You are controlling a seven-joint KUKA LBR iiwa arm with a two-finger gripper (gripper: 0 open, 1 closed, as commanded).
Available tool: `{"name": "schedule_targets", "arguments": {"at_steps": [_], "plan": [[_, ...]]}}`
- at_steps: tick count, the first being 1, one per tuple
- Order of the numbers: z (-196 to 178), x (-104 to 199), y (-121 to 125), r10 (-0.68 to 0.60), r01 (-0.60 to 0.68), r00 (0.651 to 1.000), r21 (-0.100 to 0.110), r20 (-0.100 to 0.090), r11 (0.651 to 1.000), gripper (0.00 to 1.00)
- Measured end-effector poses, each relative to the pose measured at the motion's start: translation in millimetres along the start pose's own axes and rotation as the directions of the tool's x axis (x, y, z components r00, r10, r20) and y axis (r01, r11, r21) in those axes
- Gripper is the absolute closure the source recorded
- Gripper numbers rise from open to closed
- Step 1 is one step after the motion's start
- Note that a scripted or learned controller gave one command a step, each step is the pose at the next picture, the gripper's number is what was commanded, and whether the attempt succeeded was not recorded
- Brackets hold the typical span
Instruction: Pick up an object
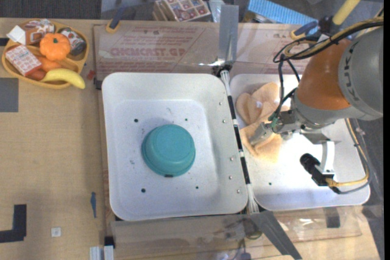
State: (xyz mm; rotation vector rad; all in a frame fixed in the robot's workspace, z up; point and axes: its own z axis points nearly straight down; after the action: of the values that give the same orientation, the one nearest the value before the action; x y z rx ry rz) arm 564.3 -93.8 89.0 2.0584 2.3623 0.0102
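Note:
A teal bowl [169, 150] lies upside down in the middle of the left bin [122, 89]. Two pale tan, soft-looking pieces [259, 100] rest in the upper left corner of the right bin [292, 189], close to the divider. My gripper [263, 134] reaches in from the right and hangs low over the lower tan piece, touching or nearly touching it. The grey arm with its orange band [323, 85] covers the upper right part of that bin.
A black connector with a yellow cable [315, 169] hangs from the wrist over the right bin's floor. A yellow dish of toy fruit [42, 55] sits on the bench at far left. Flat cardboard [158, 49] lies behind the bins.

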Motion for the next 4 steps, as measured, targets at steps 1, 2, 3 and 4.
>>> {"name": "schedule_targets", "arguments": {"at_steps": [1,2,3,4], "plan": [[-94.7,46.2,-20.4,0.037,-0.037,0.999,0.011,-0.002,0.999,0.0],[-7.7,-7.4,9.5,-0.136,0.136,0.991,0.011,-0.004,0.991,0.0],[-16.2,-10.3,9.5,-0.131,0.131,0.991,0.01,-0.004,0.991,1.0],[-16.5,-10.4,9.7,-0.131,0.131,0.991,0.01,-0.003,0.991,0.0]]}}
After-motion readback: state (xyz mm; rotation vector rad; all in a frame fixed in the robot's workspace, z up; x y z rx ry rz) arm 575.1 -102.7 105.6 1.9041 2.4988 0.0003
